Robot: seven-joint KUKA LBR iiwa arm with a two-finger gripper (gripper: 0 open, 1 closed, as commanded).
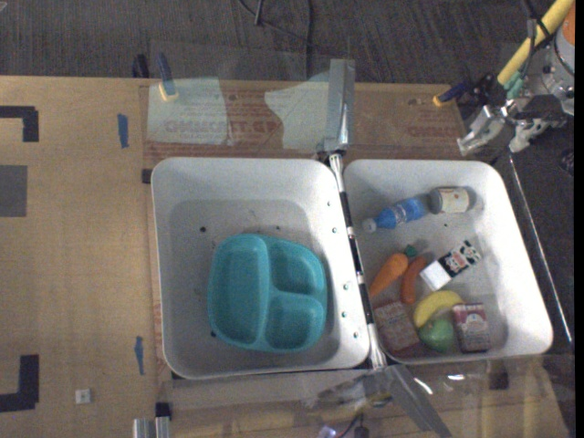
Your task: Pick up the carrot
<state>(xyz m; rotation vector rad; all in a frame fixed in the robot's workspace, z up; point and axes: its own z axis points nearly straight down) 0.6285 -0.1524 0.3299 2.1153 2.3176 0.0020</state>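
Two shallow white bins are sitting side by side on the wooden table, with the arm's claw hovering above the top right corner of the right bin, outside its rim and well apart from everything in it. Whether the claw is apart or together cannot be told from this angle. Lying in the right bin near its left wall is the carrot, orange and tilted, its green tip pointing up and to the right. Just beside it, a second orange piece is lying close to a black-and-white carton. Toward the front edge, a yellow banana, a green fruit and two small red boxes are crowding together. A blue bottle and a grey can are resting farther back. Occupying the left bin is a teal divided plate.
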